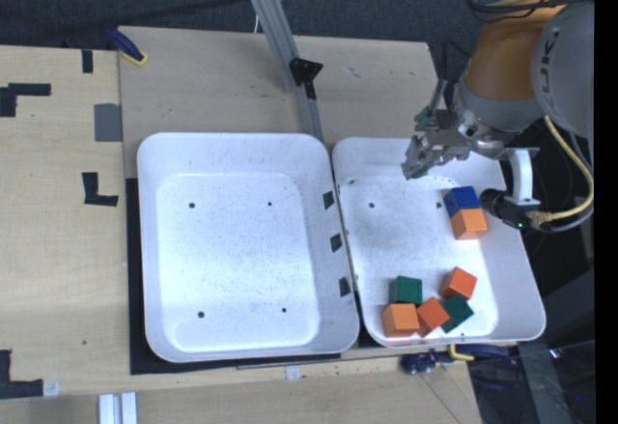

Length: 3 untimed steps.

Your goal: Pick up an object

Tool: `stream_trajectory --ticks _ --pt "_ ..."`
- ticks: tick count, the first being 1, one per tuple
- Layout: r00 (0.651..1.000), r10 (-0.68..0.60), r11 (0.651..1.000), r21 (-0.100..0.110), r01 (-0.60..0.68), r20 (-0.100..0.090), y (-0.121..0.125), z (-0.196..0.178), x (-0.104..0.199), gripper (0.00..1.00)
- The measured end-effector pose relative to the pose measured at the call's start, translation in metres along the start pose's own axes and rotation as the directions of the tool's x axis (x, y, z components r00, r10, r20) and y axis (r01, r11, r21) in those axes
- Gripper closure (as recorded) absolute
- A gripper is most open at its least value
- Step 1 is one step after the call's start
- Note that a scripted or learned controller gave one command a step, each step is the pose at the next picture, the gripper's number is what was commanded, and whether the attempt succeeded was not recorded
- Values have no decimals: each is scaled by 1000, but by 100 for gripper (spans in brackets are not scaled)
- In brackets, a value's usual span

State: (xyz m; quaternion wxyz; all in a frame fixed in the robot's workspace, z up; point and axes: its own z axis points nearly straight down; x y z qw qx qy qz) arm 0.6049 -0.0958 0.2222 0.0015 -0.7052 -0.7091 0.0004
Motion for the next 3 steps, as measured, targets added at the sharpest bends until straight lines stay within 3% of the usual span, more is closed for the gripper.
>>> stream_trajectory --ticks 3 --pt "1000 -2 1000 1 2 0 -37 9 154 100"
